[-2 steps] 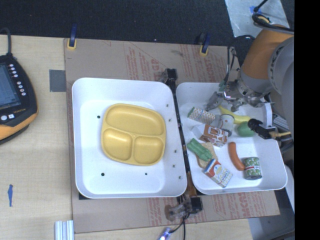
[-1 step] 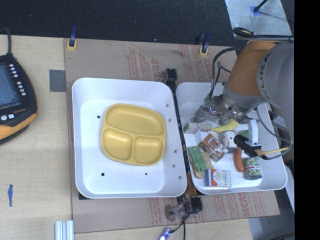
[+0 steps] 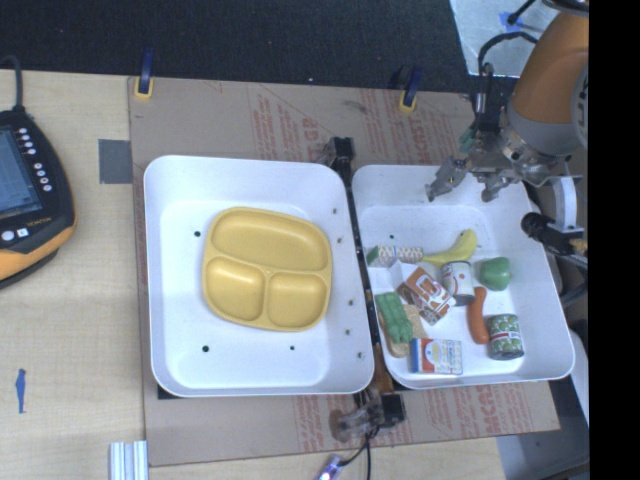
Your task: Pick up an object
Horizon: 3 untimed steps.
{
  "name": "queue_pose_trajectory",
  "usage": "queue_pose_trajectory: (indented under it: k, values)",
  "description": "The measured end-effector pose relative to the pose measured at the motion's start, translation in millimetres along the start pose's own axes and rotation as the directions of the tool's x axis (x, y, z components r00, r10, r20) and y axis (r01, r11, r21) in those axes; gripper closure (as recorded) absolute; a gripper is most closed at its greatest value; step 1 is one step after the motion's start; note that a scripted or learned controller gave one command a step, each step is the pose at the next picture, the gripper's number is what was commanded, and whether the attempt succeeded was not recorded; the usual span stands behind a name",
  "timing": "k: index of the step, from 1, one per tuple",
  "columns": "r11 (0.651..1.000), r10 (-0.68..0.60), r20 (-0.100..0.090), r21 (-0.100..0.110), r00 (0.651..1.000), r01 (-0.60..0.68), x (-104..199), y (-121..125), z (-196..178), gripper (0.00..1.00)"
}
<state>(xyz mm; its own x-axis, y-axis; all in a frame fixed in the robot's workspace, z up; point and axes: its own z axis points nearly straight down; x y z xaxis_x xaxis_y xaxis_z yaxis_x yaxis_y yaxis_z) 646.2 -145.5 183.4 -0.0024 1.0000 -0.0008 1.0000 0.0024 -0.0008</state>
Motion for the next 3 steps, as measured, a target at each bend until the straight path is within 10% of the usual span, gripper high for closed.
queue_pose_trajectory:
  k: [1,2,3]
  values:
    - [1.0,-0.002,0.001,0.005,1.0,0.002,-48,-24,93,0.0]
    - [1.0,-0.003,0.0,0.004,1.0,0.003,-31,-37,92,0.0]
    - [1.0,-0.004,0.0,0.007,1.0,0.004,-32,-37,81,1.0]
